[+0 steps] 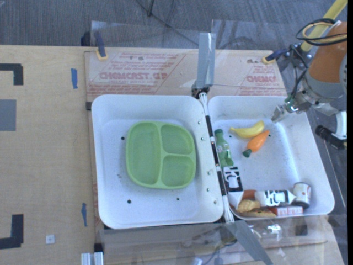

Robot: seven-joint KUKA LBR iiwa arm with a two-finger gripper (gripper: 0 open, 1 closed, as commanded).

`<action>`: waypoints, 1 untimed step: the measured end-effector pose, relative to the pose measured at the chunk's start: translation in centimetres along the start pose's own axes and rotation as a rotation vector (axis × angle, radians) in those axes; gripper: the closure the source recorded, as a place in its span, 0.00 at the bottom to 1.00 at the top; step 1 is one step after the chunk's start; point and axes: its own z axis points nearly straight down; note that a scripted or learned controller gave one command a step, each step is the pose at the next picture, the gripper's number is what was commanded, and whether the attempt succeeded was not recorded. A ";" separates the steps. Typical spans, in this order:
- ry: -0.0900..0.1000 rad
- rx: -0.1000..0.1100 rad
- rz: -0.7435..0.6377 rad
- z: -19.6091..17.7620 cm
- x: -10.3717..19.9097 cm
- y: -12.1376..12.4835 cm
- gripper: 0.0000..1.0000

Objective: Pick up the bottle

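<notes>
The approach is underway: the pincer, its state impossible to tell, hovers at the right bin's rim, and must next cross to the green bottle.

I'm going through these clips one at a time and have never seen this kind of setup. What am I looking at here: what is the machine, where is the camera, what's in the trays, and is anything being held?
This is one picture from a fixed camera above a bench, looking down at a slant. The machine is a robot arm, grey with an orange band, reaching in from the right; its gripper hangs over the far right corner of the right bin. I see nothing between its fingers.

Two shallow white bins sit side by side. The left bin holds a green divided plate. The right bin holds the green bottle, lying against the left wall, which is what the arm is meant to pick up. Near it lie a toy banana and a toy carrot, touching each other. Along the near edge sit a few small packages and food items, too small to name.
</notes>
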 end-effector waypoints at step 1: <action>-0.005 -0.006 -0.002 -1.2 0.0 0.2 1.00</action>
